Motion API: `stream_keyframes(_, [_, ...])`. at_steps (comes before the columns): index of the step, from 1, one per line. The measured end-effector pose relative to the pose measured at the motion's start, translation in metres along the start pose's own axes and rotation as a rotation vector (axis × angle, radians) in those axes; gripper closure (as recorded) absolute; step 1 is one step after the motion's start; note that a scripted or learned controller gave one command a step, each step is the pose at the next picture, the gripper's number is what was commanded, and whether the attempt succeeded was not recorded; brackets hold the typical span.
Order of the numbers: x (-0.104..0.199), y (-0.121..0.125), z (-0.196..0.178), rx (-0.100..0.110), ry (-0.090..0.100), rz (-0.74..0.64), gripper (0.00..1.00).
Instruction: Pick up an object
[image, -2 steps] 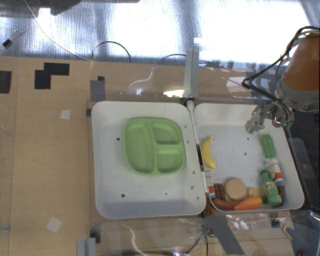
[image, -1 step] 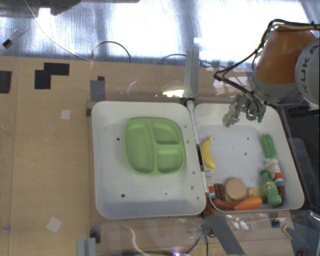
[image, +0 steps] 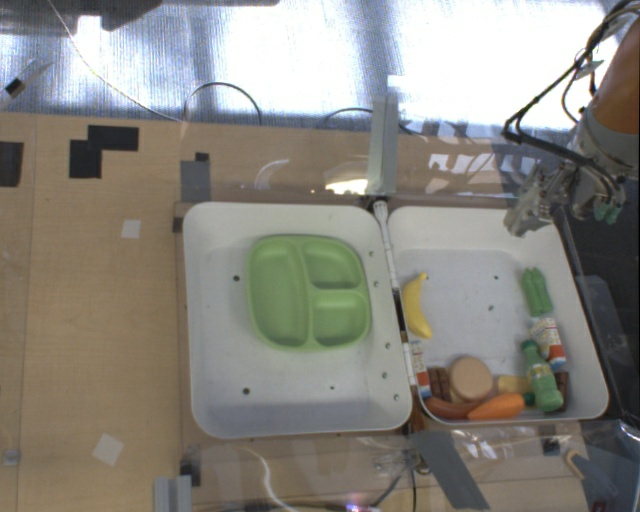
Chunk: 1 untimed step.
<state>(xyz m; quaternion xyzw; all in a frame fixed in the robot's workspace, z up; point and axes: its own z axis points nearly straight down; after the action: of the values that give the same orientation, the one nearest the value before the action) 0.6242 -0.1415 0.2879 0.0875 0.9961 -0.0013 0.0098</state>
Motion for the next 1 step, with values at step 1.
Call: stream_keyframes(1, [0.0631,0.0237,0.0569,-0.002,0.015,0.078,1.00])
